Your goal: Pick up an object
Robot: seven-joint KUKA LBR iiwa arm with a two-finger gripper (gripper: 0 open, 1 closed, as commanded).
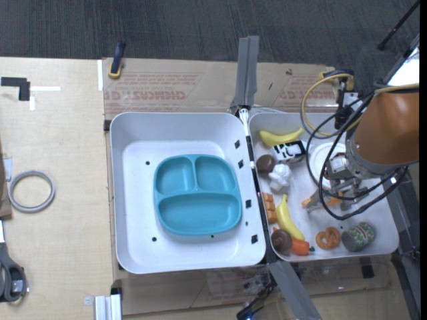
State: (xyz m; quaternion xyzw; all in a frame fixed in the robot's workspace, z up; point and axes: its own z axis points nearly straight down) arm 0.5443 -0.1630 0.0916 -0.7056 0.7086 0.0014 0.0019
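Orange-banded and grey, the arm reaches in from the right and hangs over the right bin, its gripper low among a tangle of black cables; whether it is released or clenched on anything cannot be told, since the wrist and wiring cover it. Just left of the gripper a small orange piece lies on the bin floor, and behind the gripper a white round dish sits partly under the arm. Toward the near wall lie a pretzel and, just beside it on the right, a round green-grey object, both close to the bin's front edge. Along the bin's left wall the things are crowded: a row of orange cubes, a yellow banana slanting beside them, a dark brown lump touching a small carrot in the near-left corner. Farther back sit a white crumpled piece, a brown ball, a black-and-white block and a second banana near the back wall. Open floor in this bin is a narrow patch between the banana and the gripper. The left bin holds a teal divided plate at its middle, with bare white floor all round it. Out on the bench a grey tape ring lies well apart on the left.
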